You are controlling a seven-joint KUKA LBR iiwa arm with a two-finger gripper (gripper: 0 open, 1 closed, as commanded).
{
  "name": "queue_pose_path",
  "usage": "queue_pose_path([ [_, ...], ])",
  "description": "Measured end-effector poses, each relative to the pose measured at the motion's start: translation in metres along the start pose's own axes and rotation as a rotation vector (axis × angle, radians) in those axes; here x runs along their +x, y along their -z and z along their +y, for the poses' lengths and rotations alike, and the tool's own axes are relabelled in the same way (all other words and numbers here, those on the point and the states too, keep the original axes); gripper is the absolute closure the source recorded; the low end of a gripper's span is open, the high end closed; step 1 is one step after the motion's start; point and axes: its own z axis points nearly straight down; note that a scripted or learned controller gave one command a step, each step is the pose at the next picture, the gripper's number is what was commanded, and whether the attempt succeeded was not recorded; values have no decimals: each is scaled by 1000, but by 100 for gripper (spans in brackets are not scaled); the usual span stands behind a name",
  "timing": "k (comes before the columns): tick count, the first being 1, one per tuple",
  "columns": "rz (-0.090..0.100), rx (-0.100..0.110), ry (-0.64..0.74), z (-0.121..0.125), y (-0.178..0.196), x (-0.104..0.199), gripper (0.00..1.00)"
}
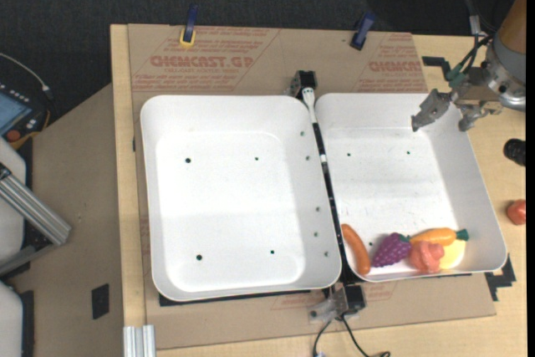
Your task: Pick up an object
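— Where's the stuff to grab?

— Near corner of the right bin (468, 171): toy sausage (354, 247), purple grapes (391, 249), a carrot (439, 236), something pink and yellow under it.

— And the gripper (442, 114)?

— Fingers spread, nothing between them, up by the bin's far edge, well apart from the pile. I'd say the whole pick is left to do.

Grey metal hand (441, 114) with two thin angled fingers (424, 114), boxy grey body with teal-green spot, dark cables looping from 12 o'clock, grey rounded wrist at 3 o'clock.
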Motion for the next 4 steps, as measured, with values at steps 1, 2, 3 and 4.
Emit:
queue_pose_path([
  [1, 5, 17, -3, -79, -121, 9, 0],
  [2, -1, -1, -1, -73, -114, 8, 0],
  [3, 1, 4, -7, -112, -174, -36, 0],
  [4, 4, -1, 1, -109, -171, -65, 0],
])
